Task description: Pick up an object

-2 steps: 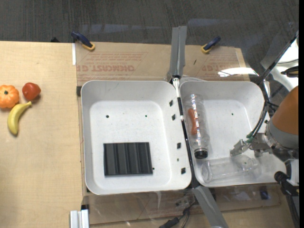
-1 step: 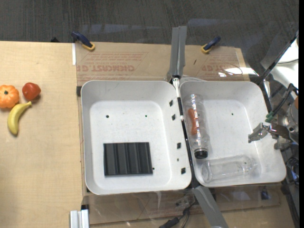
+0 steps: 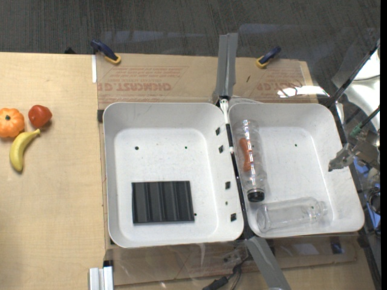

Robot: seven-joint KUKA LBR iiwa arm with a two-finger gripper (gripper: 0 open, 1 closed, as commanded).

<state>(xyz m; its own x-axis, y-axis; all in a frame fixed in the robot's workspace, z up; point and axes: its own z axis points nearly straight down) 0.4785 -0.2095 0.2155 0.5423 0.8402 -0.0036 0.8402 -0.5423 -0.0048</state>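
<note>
Two shallow white bins sit side by side in the middle of the frame. The left bin (image 3: 115,180) holds a black ribbed rectangular block (image 3: 162,202) lying flat in its lower left part. The right bin (image 3: 326,119) holds two clear bottles: one with an orange label and a dark cap (image 3: 251,160) lies lengthwise along the bin's left wall, cap toward the bottom of the frame, and an empty clear bottle (image 3: 290,215) lies crosswise along the lower wall, just beside the first one's cap end.

The gripper (image 3: 342,160) shows at the right edge of the frame, over the right bin's right rim, well apart from both bottles; whether it is open or closed cannot be told, and nothing is seen in it.

At the far left, on the tabletop (image 3: 54,222), a toy orange (image 3: 11,123), a red fruit (image 3: 40,116) and a banana (image 3: 20,150) lie close together.
</note>
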